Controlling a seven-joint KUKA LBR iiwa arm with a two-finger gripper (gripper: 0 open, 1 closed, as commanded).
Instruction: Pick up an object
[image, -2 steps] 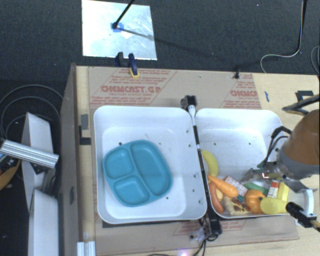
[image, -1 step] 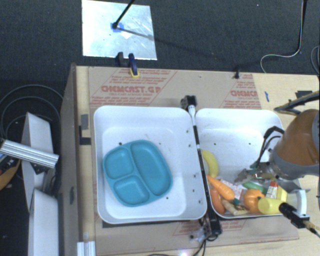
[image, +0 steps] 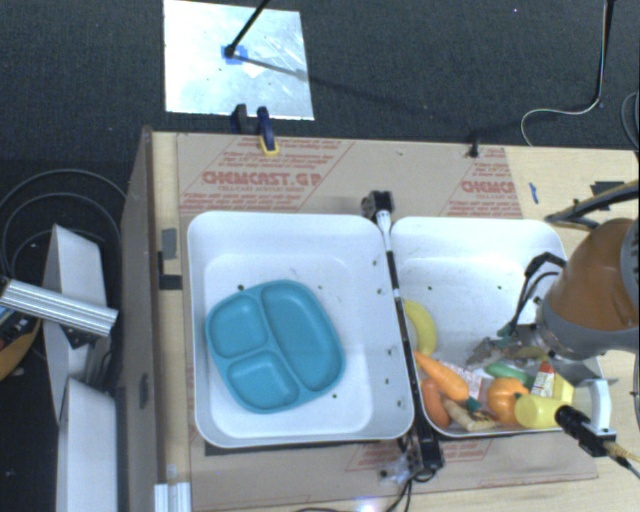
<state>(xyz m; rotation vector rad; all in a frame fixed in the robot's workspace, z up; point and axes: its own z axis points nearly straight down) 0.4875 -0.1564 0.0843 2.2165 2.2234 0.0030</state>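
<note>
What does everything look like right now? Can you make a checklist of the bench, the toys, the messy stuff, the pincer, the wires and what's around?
Surface: brown bench with red lettering, bearing a left white bin and a right white bin side by side.
Job's things: toy food heaped in the right bin's near corner: a banana, a carrot, an orange piece and a yellow piece.
Clutter: a blue three-part plate lies in the left bin.
Pincer: the arm hangs over the heap; the pincer is hidden among the toys, so its state can't be read.
Cables: a thin cable on the dark floor; black loops at the left.
Surroundings: a shiny sheet on the floor; a metal bar.
</note>
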